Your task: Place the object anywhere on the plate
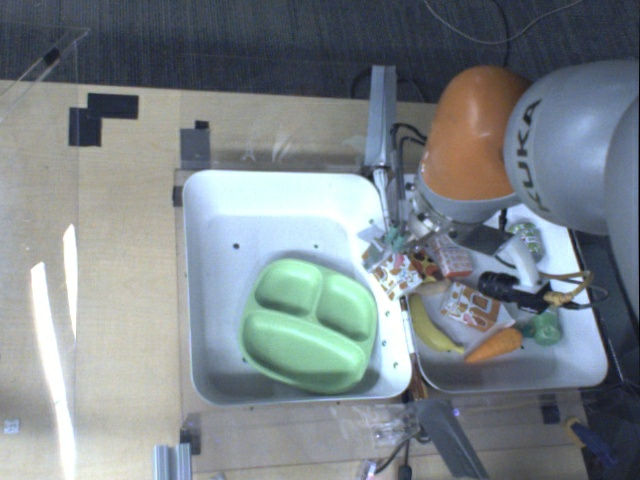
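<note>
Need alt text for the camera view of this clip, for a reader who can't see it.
A green divided plate lies in the left white bin, with nothing on it. The grey arm hangs over the right bin, which holds a carrot, a banana and small packets.

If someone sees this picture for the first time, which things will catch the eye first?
Probably the green plate, lying with three hollows in the left bin. Next, the big grey arm with its orange band, reaching in from the right above the right bin, where a carrot and banana lie among clutter.
</note>
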`<move>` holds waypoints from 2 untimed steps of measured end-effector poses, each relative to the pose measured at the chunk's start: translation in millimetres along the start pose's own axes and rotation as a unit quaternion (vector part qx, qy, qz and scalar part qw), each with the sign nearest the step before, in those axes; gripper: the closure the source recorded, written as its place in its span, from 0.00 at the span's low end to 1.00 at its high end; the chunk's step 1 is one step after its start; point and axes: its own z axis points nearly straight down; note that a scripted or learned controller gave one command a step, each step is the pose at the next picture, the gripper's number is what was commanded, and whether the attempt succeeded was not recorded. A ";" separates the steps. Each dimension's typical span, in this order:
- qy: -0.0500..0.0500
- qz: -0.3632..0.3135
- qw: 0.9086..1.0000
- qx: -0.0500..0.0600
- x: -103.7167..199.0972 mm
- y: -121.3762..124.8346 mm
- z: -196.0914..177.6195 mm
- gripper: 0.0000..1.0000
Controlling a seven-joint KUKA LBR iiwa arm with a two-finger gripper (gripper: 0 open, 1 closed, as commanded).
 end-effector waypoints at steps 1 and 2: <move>0.001 -0.123 0.992 0.001 54.0 9.1 9.0 1.00; 0.001 -0.123 0.992 0.000 53.5 8.9 8.8 0.00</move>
